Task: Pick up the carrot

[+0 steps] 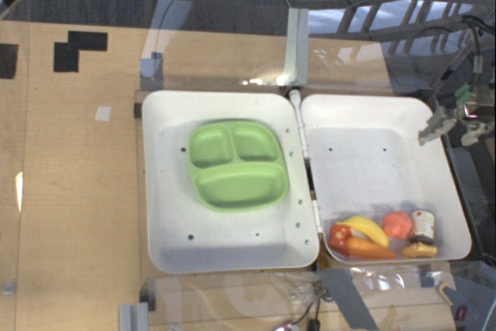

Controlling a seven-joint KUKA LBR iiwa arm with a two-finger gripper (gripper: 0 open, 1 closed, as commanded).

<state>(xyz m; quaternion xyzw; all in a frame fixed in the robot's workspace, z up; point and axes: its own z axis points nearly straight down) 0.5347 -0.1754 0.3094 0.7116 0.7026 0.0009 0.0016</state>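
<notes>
Carrot lies along the near edge of the right bin, touching a banana and red pepper; gripper hangs over the bin's far right corner, grip state indeterminable, well apart.

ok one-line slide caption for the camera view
Gripper at the right bin's far edge, carrot among toy food in its near corner; green tray in left bin.

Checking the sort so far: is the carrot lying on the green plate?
No. The carrot lies in the right bin, beside the banana; the green plate is in the left bin.
</notes>
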